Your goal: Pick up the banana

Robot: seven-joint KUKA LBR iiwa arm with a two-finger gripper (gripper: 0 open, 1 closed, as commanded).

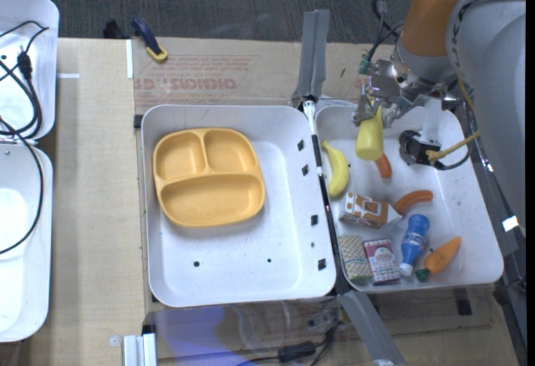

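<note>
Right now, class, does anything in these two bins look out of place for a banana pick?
Yes. The gripper is at a pale yellow bottle-like object in the right bin, not the banana, which lies untouched along that bin's left wall. Whether the yellow object is actually gripped is unclear.

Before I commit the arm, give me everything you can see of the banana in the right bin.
The banana is plain yellow, smooth and probably a plastic toy. It curves gently and lies flat, running roughly up and down the view, along the left wall of the right bin, close to the divider. Its lower end sits just above the small carton; whether they touch is unclear. The gripper is up and to its right, apart from it.
</note>
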